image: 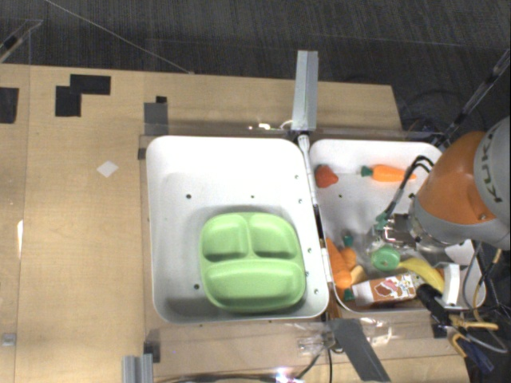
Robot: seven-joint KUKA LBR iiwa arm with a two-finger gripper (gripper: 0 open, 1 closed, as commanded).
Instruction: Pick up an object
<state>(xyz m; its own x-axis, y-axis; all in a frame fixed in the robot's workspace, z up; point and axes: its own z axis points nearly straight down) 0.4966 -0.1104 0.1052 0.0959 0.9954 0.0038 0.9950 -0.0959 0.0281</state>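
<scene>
Your claw (pixel 386 238) hangs low in the right bin (pixel 351 154), over a green round object (pixel 386 258) near the front edge; whether it is apart or together, you cannot tell. Banana (pixel 423 271) and bottle (pixel 385 290) crowd close, so it may catch those instead.

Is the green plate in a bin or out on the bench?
In. The green plate lies flat inside the left bin, whose white walls surround it.

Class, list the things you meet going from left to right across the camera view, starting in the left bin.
Green divided plate → red toy piece → green round toy → toy carrot → banana → arm's orange band.
</scene>
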